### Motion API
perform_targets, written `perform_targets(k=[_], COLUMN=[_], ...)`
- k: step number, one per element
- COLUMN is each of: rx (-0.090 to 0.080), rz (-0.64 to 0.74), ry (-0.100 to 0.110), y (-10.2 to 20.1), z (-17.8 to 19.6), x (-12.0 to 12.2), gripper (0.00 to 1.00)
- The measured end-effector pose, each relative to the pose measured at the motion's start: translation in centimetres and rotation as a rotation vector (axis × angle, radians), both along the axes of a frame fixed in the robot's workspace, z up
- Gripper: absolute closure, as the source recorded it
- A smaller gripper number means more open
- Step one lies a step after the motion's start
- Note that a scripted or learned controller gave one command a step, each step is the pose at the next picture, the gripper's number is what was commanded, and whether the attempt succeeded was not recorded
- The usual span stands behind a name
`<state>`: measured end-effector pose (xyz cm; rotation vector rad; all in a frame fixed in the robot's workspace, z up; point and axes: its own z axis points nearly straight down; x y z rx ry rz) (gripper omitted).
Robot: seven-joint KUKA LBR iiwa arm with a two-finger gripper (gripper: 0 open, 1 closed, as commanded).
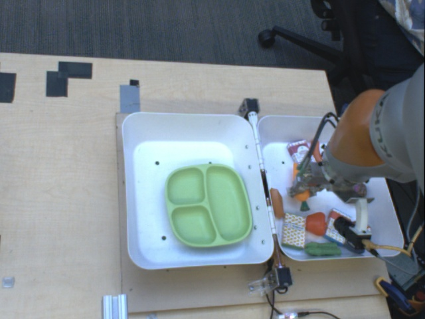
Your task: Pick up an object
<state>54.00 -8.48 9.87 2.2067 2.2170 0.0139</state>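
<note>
Arm hides right bin middle; jaws' grip unclear.

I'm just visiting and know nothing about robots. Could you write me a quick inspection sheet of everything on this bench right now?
Surface: pale wooden bench bearing two white bins side by side.
Job's things: right bin holds small toys: a hot dog, a green pod, a checkered packet.
Clutter: green divided plate lies in the left bin.
Grippers: gripper low inside the right bin among the toys.
Cables: a black cable runs along the arm.
Surroundings: office chair base on dark carpet.
</note>
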Motion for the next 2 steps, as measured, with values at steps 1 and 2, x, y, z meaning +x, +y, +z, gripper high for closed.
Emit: perform_targets(k=[1, 2], rx=[0.004, 0.004], rz=[0.0, -0.002], ry=[0.013, 0.014], y=[5.49, 4.83], z=[8.59, 8.54], x=[-4.37, -5.27], gripper=[1.0, 1.0])
